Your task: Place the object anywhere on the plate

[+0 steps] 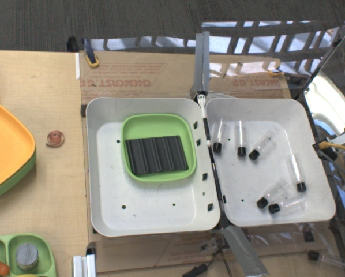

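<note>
A green plate (157,126) sits in the left white bin (149,212), toward its back. A dark ribbed rectangular block (158,154) lies flat across the plate's middle and front. In the right white bin (311,203) several clear tubes with black caps lie scattered: one (218,135) near the divider, one (240,138) beside it, one (261,146) tilted, one (294,171) at the right, and a small cluster (278,197) at the front right.
Stacked orange plates (5,149) rest on the wooden bench at the far left, with a small brown knob (55,138) beside them. A green divided tray (22,255) occupies the bottom left corner. Cardboard (161,77) lies behind the bins, and a metal rack (265,39) stands at the back right.
</note>
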Available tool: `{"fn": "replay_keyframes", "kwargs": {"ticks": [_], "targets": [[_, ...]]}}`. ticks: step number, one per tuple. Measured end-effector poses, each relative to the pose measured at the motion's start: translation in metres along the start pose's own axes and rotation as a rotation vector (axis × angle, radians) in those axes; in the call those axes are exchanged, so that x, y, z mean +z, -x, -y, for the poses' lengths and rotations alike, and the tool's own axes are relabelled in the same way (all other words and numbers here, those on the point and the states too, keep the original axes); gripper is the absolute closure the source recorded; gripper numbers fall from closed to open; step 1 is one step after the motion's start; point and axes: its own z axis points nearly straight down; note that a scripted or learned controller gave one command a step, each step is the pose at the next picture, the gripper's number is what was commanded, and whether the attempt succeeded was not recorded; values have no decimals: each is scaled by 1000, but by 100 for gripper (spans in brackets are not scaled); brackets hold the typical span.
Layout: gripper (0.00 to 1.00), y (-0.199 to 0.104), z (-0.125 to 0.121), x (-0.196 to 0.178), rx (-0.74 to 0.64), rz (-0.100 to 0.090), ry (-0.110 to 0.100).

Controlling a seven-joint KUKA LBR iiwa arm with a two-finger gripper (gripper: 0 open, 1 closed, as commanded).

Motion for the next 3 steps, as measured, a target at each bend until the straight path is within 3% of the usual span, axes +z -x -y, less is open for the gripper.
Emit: {"fn": "replay_keyframes", "kwargs": {"ticks": [3], "targets": [[0,0,0,5,3,1,-1]]}}
